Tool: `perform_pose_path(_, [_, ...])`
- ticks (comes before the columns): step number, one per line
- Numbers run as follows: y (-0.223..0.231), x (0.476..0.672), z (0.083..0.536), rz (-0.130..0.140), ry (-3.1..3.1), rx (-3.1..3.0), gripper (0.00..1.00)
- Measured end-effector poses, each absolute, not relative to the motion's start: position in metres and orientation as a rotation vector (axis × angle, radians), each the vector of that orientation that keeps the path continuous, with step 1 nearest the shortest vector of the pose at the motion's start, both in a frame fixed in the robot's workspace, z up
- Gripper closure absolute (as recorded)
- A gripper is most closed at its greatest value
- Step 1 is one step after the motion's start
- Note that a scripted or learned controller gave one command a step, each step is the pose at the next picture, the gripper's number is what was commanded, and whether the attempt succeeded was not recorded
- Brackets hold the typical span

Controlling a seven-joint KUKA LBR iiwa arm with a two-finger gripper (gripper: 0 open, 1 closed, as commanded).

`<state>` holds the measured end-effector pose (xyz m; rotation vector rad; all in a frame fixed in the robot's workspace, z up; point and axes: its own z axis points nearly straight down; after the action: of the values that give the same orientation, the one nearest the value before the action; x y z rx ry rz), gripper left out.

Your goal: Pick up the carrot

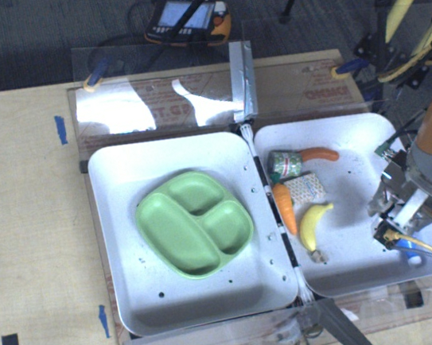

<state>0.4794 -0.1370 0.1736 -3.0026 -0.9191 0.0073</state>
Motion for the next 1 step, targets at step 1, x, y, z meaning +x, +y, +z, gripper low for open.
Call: perform_pose_path(1, [-0.0999,0.4783,0.1307,0.013,-0.319,-3.121,1.0])
